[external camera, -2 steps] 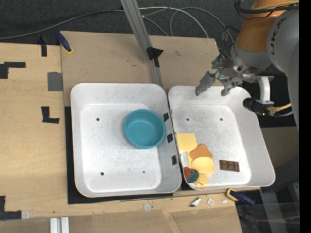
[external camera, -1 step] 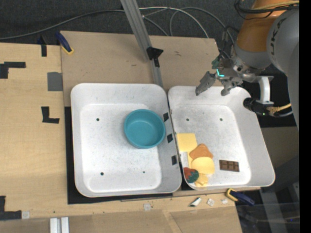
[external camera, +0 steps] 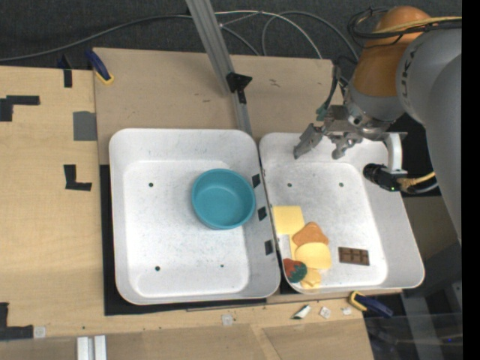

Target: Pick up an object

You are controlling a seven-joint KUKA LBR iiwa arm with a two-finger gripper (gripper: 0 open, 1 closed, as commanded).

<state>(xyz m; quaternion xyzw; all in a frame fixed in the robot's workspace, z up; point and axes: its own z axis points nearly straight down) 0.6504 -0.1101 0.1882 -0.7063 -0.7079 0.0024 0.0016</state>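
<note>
Your gripper (external camera: 324, 145) hangs over the right bin's (external camera: 390, 223) far edge, fingers spread apart, gripping nothing. You'll find the yellow and orange pieces (external camera: 307, 247) near the front left, a brown block (external camera: 353, 256) beside them, and the blue bowl (external camera: 222, 198) in the left bin (external camera: 142, 201).

The right bin's (external camera: 390, 223) upper floor lies open; a toy pile (external camera: 304, 250) crowds its lower left corner.
</note>
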